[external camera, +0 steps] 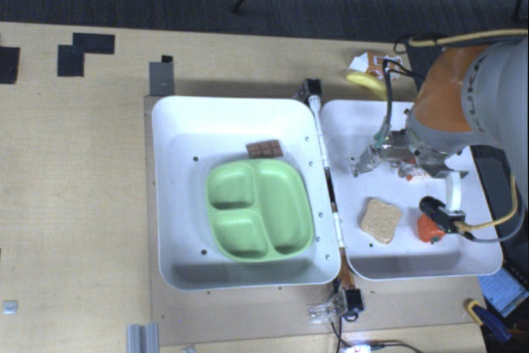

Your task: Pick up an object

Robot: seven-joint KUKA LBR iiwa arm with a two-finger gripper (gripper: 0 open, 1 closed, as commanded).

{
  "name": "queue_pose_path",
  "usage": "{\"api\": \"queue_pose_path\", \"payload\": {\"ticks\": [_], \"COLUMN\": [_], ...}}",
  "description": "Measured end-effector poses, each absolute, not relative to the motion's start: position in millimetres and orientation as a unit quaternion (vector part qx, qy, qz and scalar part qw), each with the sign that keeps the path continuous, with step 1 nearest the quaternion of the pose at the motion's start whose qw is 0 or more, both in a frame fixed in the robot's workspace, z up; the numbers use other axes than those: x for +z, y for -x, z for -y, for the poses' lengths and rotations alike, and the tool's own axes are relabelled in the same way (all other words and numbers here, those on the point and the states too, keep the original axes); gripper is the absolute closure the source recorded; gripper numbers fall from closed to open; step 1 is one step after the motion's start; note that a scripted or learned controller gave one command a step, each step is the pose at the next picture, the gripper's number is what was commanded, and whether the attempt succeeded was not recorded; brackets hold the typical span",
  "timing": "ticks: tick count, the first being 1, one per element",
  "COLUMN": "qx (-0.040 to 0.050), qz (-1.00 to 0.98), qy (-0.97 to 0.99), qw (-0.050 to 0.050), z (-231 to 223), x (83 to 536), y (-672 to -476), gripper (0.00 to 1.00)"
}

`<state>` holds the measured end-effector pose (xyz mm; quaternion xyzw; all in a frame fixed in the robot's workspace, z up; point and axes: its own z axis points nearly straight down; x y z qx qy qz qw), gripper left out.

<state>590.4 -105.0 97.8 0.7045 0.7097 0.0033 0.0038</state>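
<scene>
Tan square cracker-like object (380, 221) lies flat on the floor of the right white bin (397, 264), toward its front edge, beside a small orange-red object (428, 229). The gripper (368, 161) hangs over the same bin's middle, and whether it is apart or together cannot be told; nothing is seen held. From the gripper, the tan object lies just nearer the bin's front edge, so the coming move is judged a short shift and descent

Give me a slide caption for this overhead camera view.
Arm over right bin near tan slice; green divided tray in left bin.
</scene>
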Motion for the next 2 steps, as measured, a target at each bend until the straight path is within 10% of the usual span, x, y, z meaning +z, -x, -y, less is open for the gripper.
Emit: {"api": "queue_pose_path", "payload": {"ticks": [1, 2], "qx": [0.0022, 0.0039], "qz": [-0.708, -0.708], "qy": [-0.707, -0.706], "qw": [0.003, 0.005], "z": [97.5, 97.1], "x": [86.8, 97.7], "y": [-505.9, -507.9], "gripper": [0.0, 1.0]}}
